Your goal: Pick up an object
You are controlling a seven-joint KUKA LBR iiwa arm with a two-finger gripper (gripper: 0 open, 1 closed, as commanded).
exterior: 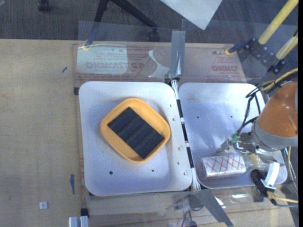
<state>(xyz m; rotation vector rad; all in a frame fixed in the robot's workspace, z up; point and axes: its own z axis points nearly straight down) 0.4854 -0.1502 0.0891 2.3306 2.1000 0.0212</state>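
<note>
Left bin (pixel 94 174): you've got one item in it, a yellow dish (pixel 135 129) with rounded corners, sitting flat around the middle of the bin, rotated so its corners point near and far. A dark ribbed pad (pixel 136 132) lies inside it (three or four strips, hard to count). The dish isn't touching any bin wall.

Between the bins: the two rims meet along a dark seam (pixel 182 131) running near to far.

Right bin (pixel 208 98): the far and middle parts of the floor are bare white. In the near part, close to the near wall, there's a small flat box (pixel 224 166) with a red crisscross pattern on white, lying with its long side running left to right. That's the only loose item you have on this side.

Arm: it comes in from the right, orange band (pixel 283 117) over the right bin's right edge, grey wrist below it. The gripper (pixel 236 144) sits just above the far right corner of the box, very near it. You can't tell the gripper's state from this angle (the tips are lost in cables and wrist hardware), and contact with the box can't be judged either.
</note>
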